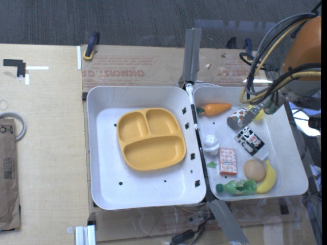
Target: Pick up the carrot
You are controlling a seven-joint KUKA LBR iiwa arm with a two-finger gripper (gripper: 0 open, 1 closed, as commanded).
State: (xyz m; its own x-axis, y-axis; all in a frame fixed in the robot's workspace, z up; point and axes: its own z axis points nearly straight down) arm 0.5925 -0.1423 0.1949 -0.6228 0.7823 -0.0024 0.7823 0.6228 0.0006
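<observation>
The carrot (pixel 217 108), orange with a green stub at its left end, lies on its side in the far left corner of the right bin (pixel 299 160). My gripper (pixel 249 116) hangs low over the same bin, a short way to the right of the carrot and apart from it. It sits just over a small silvery object (pixel 235 120). The grey arm with its orange band (pixel 306 45) and cables comes in from the upper right.
The right bin also holds a black-and-white packet (pixel 251 140), a white cup (pixel 210 143), a red snack box (pixel 228 162), a tan ball (pixel 255 170), a banana (pixel 269 180) and a green bottle (pixel 236 187). A yellow divided plate (pixel 152 138) lies in the left bin (pixel 102 188).
</observation>
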